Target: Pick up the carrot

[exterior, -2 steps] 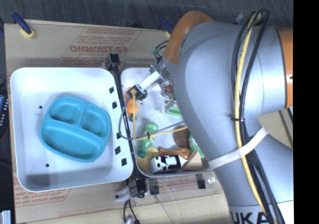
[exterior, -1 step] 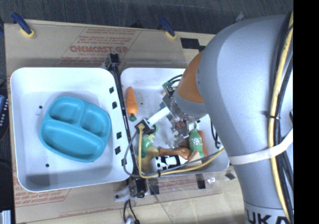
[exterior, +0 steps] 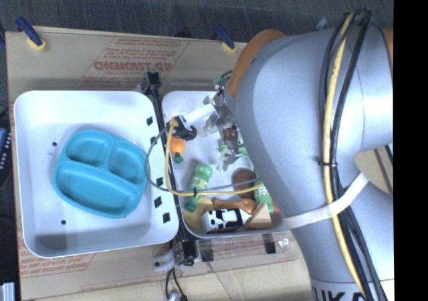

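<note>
Blue tray [exterior: 100,172] lying in left bin [exterior: 30,159]. Green bottle [exterior: 200,174], brown lump [exterior: 243,178] and black-and-white toy [exterior: 224,220] crowded in right bin [exterior: 190,100]. Cardboard [exterior: 120,59] beneath both. Blue clamps [exterior: 30,32] at far edge.

1. Two shallow white bins: a left bin [exterior: 27,159] and a right bin [exterior: 187,102].
2. One blue divided plate [exterior: 100,172], in the left bin.
3. One orange carrot [exterior: 177,148], in the right bin.
4. One green bottle [exterior: 200,175].
5. One black-and-white toy [exterior: 224,221].
6. One grey robot arm [exterior: 314,132].
</note>
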You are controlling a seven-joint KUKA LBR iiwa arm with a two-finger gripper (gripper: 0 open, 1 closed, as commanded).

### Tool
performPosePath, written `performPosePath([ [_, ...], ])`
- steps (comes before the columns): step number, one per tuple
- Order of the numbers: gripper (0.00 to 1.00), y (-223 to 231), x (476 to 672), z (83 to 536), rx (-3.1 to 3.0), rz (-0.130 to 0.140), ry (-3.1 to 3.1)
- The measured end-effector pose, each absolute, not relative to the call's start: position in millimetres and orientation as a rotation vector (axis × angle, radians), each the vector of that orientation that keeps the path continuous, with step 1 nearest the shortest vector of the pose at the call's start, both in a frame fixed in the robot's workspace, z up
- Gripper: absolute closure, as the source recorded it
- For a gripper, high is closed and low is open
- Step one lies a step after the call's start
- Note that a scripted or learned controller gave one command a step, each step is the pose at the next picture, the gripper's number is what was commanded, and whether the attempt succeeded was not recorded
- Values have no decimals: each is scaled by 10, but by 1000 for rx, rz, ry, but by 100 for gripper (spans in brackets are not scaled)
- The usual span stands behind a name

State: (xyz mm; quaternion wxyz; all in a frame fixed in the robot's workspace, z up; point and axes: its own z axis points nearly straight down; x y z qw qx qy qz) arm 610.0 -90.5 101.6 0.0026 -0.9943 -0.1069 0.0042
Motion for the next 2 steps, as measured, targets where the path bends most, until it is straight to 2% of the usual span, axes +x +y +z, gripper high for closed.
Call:
performPosePath([
  [1,100,-881,6096,1106,-3107,24,-347],
  [2,100,-395,5081,1936,-3093,7,-499],
])
